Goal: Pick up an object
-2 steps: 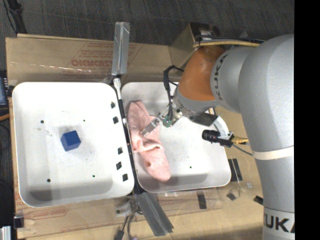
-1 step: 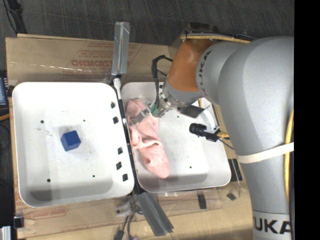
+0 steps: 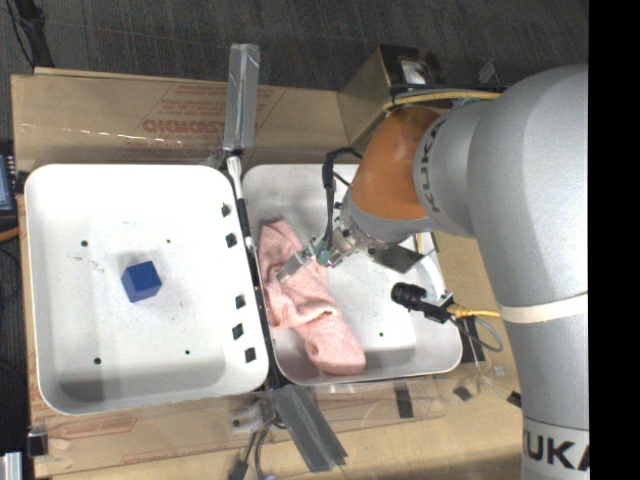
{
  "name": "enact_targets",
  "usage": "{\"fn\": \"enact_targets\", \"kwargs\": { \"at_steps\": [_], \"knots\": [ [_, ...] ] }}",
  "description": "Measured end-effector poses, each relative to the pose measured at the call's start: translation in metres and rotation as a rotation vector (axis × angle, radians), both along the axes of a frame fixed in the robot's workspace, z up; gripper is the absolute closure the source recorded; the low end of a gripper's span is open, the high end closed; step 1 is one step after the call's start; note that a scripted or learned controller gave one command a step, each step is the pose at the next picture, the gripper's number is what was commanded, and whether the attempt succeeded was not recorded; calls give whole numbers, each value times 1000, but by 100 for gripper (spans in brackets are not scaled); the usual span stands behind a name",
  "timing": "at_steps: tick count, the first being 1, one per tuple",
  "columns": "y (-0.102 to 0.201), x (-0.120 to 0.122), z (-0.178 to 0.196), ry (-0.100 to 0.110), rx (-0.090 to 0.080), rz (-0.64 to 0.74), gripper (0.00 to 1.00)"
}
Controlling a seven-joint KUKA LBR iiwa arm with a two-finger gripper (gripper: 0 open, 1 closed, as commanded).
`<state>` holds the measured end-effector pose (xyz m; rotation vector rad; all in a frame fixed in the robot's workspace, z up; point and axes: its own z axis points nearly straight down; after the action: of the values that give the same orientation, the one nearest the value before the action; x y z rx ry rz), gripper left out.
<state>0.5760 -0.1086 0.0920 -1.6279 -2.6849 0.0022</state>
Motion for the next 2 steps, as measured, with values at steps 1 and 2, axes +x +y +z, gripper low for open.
{"fn": "enact_targets", "kwargs": {
  "at_steps": [1,2],
  "knots": [
    [1,0,10,1,1,5,100],
    [1,1,10,1,0,5,0]
  ]
}}
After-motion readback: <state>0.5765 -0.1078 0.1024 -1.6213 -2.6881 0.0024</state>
